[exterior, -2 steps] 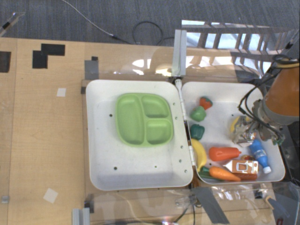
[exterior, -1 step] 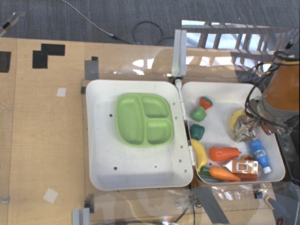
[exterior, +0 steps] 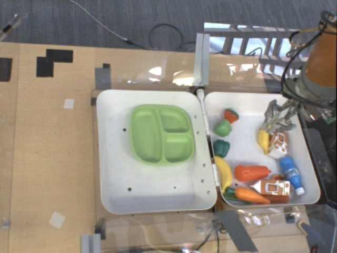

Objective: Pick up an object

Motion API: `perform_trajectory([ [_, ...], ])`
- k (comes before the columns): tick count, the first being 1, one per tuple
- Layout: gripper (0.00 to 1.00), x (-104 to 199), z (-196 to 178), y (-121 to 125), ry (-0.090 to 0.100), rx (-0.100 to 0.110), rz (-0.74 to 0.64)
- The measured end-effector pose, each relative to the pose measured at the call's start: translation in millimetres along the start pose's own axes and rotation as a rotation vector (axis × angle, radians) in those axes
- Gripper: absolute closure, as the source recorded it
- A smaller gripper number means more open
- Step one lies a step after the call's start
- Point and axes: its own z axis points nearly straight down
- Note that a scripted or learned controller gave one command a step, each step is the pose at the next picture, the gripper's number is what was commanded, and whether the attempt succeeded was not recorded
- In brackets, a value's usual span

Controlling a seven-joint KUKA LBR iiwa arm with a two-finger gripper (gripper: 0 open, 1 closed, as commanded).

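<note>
Hanging over the right bin (exterior: 310, 191), the gripper (exterior: 277, 121) sits just above a small yellow toy (exterior: 263, 140) and a little carton (exterior: 278, 144); I cannot tell its state. A green plate (exterior: 161, 134) lies in the left bin (exterior: 113, 157).

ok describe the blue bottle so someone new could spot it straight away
Start at the right bin, the one crowded with toy food. Go to its right wall, toward the near corner: the bottle lies there on its side, beside a carton. It is the one blue thing among red, orange, yellow and green pieces.
</note>
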Motion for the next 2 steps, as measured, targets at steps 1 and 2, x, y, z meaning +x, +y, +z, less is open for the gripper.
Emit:
perform_trajectory([
  [1, 0.00, 3, 6, 0, 0.009, -0.008, 0.003],
  [2, 0.00, 80, 107, -17, 0.013, -0.010, -0.051],
])
